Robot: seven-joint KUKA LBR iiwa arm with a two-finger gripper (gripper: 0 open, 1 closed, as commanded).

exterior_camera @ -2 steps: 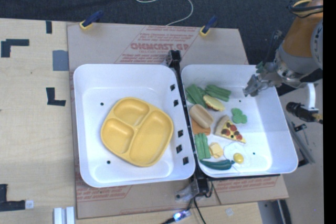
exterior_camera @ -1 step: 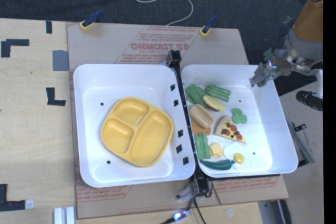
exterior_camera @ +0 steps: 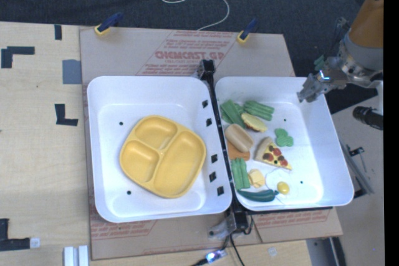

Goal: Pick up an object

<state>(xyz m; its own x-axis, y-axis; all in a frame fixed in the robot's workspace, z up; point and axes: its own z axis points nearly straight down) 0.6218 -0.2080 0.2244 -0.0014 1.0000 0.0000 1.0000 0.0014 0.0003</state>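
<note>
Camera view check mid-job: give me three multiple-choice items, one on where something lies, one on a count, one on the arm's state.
1. Where does the yellow sectioned plastic plate lie?
A. in the left white bin
B. in the right white bin
C. on the cardboard

2. How many compartments does that plate have?
A. two
B. three
C. five

3. Where is the two-finger gripper?
A. down among the toy food
B. over the plate
C. at the far right rim of the right white bin

Answers: 1 A, the plate sits in the left white bin. 2 B, two ridges part it into three wells. 3 C, it hangs by the rim, apart from the pizza slice toy.
</note>
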